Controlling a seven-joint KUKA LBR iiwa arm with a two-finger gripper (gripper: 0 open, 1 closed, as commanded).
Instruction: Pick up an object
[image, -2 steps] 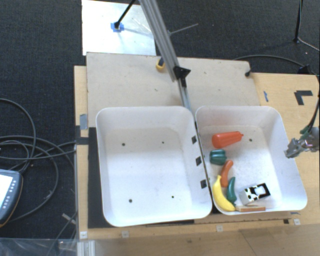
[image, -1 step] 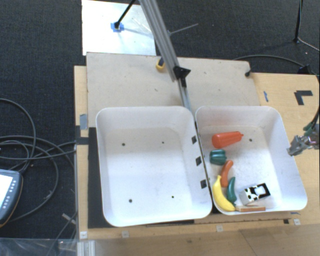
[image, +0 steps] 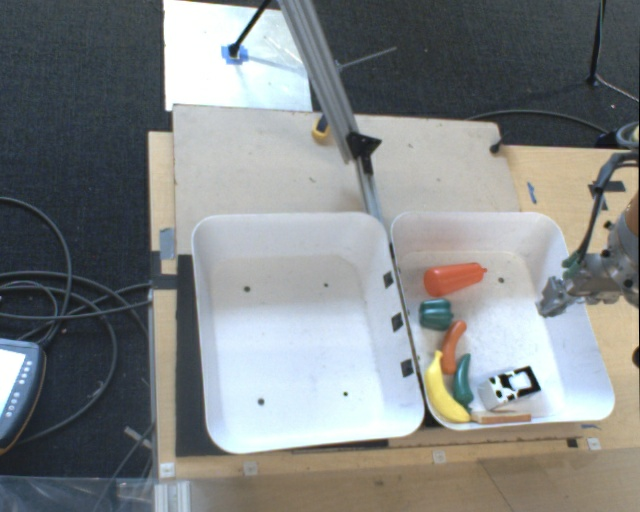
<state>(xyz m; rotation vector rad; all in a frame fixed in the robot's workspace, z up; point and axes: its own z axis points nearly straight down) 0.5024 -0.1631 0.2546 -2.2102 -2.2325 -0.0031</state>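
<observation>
The right bin (image: 545, 235) holds several toy items. An orange carrot-like piece (image: 454, 277) lies near the middle, with a dark green pepper (image: 435, 314) just below it. A smaller orange piece (image: 454, 344), a yellow banana (image: 444, 389) and a dark green curved piece (image: 463, 381) lie along the front left. A black-and-white block (image: 512, 385) sits in the front corner on a thin brown strip (image: 503, 419). My gripper (image: 556, 299) hangs over the bin's right wall, away from all the items. Nothing shows between its fingers.
The left bin (image: 215, 240) stands beside the right one, sharing a divider with black tabs (image: 397, 321). A grey pole (image: 330, 85) slants across the board behind the bins. Cables (image: 70, 300) and a handheld pendant (image: 15, 385) lie on the floor at left.
</observation>
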